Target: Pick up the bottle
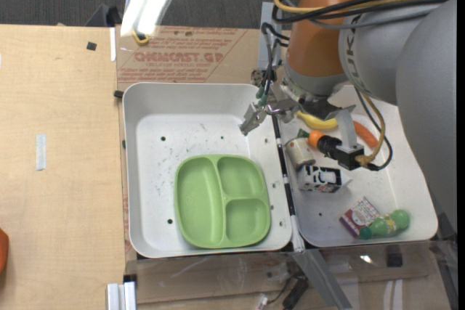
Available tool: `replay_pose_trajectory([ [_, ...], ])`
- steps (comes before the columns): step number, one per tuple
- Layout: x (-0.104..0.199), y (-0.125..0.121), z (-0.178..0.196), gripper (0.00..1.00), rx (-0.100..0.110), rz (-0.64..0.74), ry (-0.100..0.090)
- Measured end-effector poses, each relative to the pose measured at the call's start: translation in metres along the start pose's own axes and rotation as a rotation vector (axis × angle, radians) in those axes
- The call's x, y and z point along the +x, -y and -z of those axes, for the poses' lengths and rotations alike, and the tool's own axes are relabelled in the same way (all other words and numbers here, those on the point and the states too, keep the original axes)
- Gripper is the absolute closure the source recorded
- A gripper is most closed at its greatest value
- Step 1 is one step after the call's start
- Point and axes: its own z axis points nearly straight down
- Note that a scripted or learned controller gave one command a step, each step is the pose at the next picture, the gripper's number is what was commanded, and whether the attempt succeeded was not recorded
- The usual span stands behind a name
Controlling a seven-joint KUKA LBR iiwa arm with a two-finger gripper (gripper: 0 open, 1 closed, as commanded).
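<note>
Single arm [392, 47] entering from the right, its grey body bent over the right bin [425, 192] and its orange band above the wrist. The wrist is angled down and to the left, so that the tool [249, 124] hangs just inside the far right corner of the left bin [138, 156], close to the wall shared by the two bins. Whether the tool is open or closed cannot be told; nothing is seen in its grasp.

The bottle [385, 223], green, lies on its side well apart from the tool, to the tool's right and nearer the camera, in the near right corner of the right bin, touching a dark red packet [358, 215]. Between tool and bottle lies a black-and-white carton [322, 177]. A banana [318, 120] lies just to the right of the tool. A green divided plate [221, 200] lies on the near side of the tool, in the left bin. Both bins stand on the table [58, 156].
</note>
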Motion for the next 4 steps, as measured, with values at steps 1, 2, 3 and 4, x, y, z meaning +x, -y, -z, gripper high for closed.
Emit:
replay_pose_trajectory([
  [1, 0.079, 0.044, -0.097, 0.00, -0.014, -0.106, 0.004],
  [2, 0.132, 0.076, -0.090, 0.00, -0.035, -0.466, -0.002],
  [3, 0.002, 0.027, -0.001, 0.00, 0.003, -0.641, 0.001],
  [4, -0.071, 0.045, -0.002, 0.00, 0.005, -0.618, 0.000],
])
